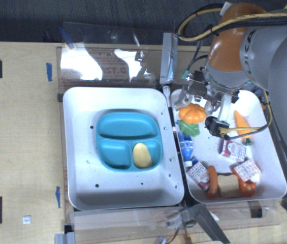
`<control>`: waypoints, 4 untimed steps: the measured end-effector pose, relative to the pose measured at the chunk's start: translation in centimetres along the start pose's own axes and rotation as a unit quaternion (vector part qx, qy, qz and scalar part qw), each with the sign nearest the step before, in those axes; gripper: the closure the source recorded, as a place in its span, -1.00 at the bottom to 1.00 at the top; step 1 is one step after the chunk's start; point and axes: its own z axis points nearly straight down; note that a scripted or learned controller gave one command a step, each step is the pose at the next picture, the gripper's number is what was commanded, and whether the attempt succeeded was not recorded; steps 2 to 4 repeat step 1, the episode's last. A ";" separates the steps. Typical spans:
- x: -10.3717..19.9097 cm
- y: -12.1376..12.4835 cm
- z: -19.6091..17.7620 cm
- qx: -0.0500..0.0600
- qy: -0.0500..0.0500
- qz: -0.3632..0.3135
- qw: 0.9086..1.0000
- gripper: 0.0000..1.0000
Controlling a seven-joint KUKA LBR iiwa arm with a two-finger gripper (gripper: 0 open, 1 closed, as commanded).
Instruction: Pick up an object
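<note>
Jaws point(208, 103) are seen low in the right bin point(275, 184), at its upper left corner, under the grey wrist and orange band; whether they are spread or closed cannot be told, and nothing is seen held between them. A small orange pumpkin point(192, 114), rounded and ribbed, sits just beside the jaws on their left, touching or nearly so. A green leafy piece point(189, 128) lies right under the pumpkin. A black round part with a yellow cable point(245, 131) is seen just below the jaws.

Further out in the same bin: a carrot point(241, 120), smooth and tapered, to the right of the jaws; a blue-and-white packet point(186, 149) along the left wall; three red-and-white printed packets point(233, 150), flat and crinkled, in the lower half; a sausage point(212, 179), glossy and tubular, near the bottom; a red-orange lump point(247, 188) at the lower right.

Left bin point(77, 184), smooth white plastic, holds a blue divided tray point(125, 126) with rounded compartments. A pale yellow egg-shaped piece point(142, 155) lies in the tray's lower right compartment, well apart from the jaws.

Both bins rest on a light wood counter point(16, 156) marked with black and blue tape.
</note>
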 end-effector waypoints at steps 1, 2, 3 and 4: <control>-4.0 -5.7 -3.1 -0.004 0.001 -0.188 0.982 1.00; -4.0 -5.7 -3.1 -0.004 0.001 -0.188 0.982 1.00; -4.0 -5.7 -3.1 -0.004 0.001 -0.188 0.982 1.00; -4.0 -5.7 -3.1 -0.004 0.001 -0.188 0.982 1.00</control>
